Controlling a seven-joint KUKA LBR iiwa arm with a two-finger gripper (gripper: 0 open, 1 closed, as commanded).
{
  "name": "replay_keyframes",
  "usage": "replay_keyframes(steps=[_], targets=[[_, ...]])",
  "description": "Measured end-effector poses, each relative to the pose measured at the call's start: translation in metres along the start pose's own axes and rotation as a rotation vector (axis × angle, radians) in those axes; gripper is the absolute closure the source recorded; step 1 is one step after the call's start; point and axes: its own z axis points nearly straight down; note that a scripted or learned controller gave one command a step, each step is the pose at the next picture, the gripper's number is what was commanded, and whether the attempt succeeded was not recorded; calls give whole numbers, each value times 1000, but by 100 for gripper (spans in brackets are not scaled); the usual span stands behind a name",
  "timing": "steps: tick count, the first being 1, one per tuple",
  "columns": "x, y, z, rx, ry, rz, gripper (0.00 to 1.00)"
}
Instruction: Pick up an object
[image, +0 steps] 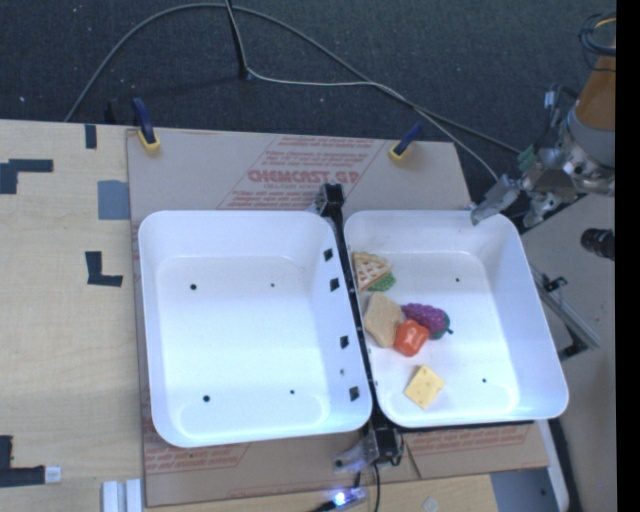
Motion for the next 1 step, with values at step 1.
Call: replay_keyframes(steps=[1], targets=[[47,23,162,13,5,-4,0]])
